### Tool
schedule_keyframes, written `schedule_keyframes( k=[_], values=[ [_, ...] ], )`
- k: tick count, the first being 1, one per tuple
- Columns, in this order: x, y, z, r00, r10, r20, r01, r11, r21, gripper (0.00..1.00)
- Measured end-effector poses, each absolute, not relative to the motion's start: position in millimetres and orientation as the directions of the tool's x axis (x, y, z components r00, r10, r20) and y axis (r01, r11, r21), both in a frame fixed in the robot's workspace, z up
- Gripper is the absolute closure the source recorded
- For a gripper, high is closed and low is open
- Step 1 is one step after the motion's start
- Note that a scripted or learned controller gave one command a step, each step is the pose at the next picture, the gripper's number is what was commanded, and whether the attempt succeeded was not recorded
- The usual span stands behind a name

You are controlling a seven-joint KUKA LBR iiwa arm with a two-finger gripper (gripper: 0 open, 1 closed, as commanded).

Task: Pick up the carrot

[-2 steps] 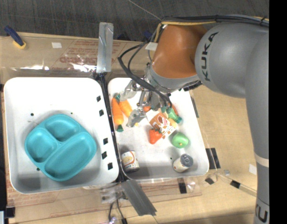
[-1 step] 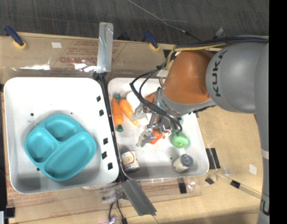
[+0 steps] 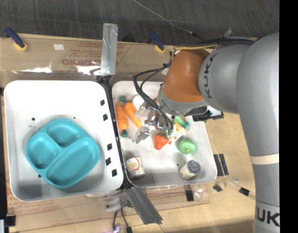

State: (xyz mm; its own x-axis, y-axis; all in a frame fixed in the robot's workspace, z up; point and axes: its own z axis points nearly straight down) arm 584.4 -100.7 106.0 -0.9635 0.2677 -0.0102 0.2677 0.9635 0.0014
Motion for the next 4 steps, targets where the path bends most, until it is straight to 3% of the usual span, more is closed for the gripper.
schedule_keyframes(
  k=[1, 2, 3, 4],
  values=[
    [629.2, -95.7, 91.9, -0.92, 0.391, 0.012, 0.391, 0.92, -0.007, 0.0],
    [629.6, -105.3, 89.5, -0.715, 0.698, 0.015, 0.698, 0.716, -0.008, 0.0],
    [633.2, -102.0, 88.3, -0.661, 0.75, 0.017, 0.75, 0.661, -0.023, 0.0],
    [636.3, -99.8, 99.2, -0.666, 0.746, 0.009, 0.745, 0.666, -0.015, 1.0]
  ],
)
